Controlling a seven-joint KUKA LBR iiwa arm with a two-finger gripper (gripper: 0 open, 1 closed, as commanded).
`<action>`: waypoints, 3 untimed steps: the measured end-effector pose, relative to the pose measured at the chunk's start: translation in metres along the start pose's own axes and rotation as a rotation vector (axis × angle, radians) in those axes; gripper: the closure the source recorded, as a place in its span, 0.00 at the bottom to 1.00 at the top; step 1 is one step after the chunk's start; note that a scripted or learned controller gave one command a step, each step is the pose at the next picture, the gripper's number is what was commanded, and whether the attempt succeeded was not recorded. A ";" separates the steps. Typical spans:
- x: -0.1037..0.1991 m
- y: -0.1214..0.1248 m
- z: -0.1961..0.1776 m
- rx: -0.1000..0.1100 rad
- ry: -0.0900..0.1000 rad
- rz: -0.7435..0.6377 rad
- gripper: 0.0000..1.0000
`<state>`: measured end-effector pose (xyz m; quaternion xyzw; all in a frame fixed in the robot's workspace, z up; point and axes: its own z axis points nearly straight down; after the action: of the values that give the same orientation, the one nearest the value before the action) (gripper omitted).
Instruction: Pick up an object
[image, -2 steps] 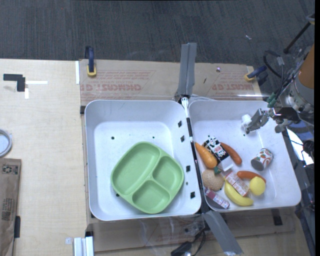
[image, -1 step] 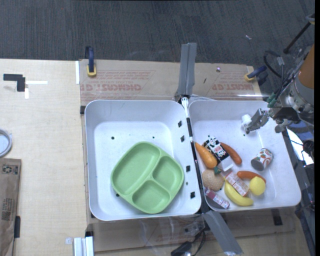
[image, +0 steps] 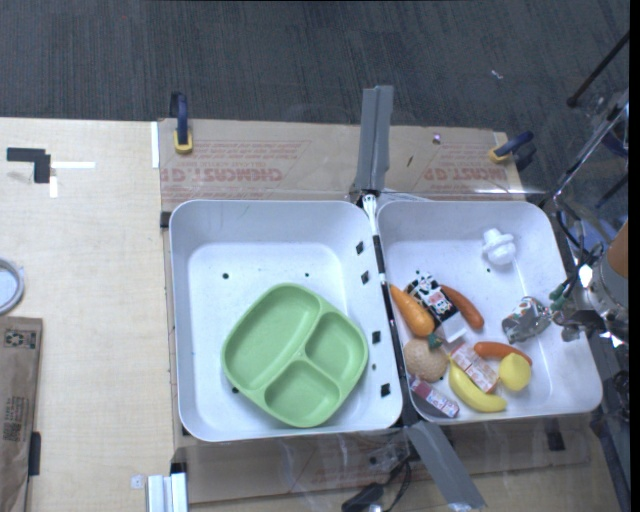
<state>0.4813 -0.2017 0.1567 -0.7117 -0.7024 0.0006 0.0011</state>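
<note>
White plastic bins are sitting side by side on the bench. The left bin (image: 200, 330) is holding a green plate (image: 295, 355) with three compartments. The right bin (image: 560, 250) is holding the small things for picking: a carrot (image: 412, 310), a black and white toy (image: 432, 295), a sausage (image: 464, 306), a banana (image: 472, 390), a lemon (image: 514, 372), a brown ball (image: 425, 359), a white piece (image: 498, 248) near the far wall, and a crumpled silver piece (image: 524, 320).

The gripper (image: 560, 322) is reaching in at the right wall of this bin, low and just beside the silver piece. How far its claw is open, one cannot tell; it is too small and too blurred at the edge, and nothing is clearly showing between its parts.

What could be going wrong: the silver piece is looking thin and crinkled, so it is probably slipping away or folding instead of lifting. The wall is also very near, so the claw may be hitting the rim. The things in the front corner are touching each other, so a grasp there may be pushing neighbours or catching two.

On the cardboard behind the bins red print is showing upside down; it seems to read "CHEMCAST GP". A small label is lying on the banana, not readable.
</note>
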 end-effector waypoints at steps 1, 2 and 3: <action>-0.001 0.039 0.066 0.000 0.000 0.004 0.00; -0.001 0.039 0.057 0.001 0.000 0.007 1.00; 0.072 0.053 -0.038 -0.002 -0.001 -0.195 1.00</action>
<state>0.5350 -0.1302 0.1951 -0.6399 -0.7685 0.0003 0.0000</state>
